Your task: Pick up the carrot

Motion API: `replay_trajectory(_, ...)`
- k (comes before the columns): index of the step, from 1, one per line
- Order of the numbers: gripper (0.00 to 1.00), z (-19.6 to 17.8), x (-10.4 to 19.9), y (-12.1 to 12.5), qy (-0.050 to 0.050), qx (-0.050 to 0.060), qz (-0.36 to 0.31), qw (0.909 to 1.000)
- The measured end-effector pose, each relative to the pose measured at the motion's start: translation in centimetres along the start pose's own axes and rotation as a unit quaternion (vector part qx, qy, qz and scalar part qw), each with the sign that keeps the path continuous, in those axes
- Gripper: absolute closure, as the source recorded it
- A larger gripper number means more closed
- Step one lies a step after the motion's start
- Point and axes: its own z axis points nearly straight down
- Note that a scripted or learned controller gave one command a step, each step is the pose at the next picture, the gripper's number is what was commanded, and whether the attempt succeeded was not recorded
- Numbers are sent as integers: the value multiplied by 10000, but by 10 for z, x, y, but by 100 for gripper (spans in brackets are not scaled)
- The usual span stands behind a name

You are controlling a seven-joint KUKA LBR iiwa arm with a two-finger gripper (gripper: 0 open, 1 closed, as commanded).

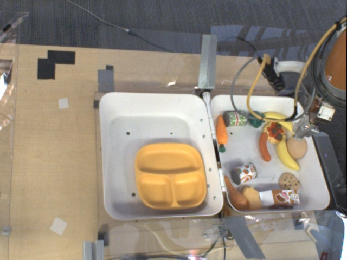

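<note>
Currently, the gripper (304, 124) is seen at the right edge of the right bin (320, 191), low over the things at that side. Whether it is open or closed cannot be told, because the end of it is small and partly hidden by cables and metal parts. Nothing is seen to be held by it. It is just beside the beige egg-shaped toy (296, 147) and near the upper end of the banana (286, 154); if it touches them cannot be decided.

The carrot (221, 131) is placed in the same bin, but at the opposite side, along the left wall, with its green end pointing down in the view. It is well apart from the gripper. Between them are found a small green can (236, 118), a pizza slice (274, 131) and a red sausage (264, 147).

Lower in the bin, a small cup (245, 173), a cookie (289, 181), a brown bottle (277, 197) and a bread-like piece (237, 195) are lying.

In the left bin (116, 145), a yellow divided plate (171, 175) is placed.
</note>
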Motion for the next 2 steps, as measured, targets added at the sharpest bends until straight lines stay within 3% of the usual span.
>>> replay_trajectory(1, 100, 161, -20, 65, -88, 5, -552, 9984)
replay_trajectory(2, 100, 64, 18, 51, 17, 0, -457, 9990)
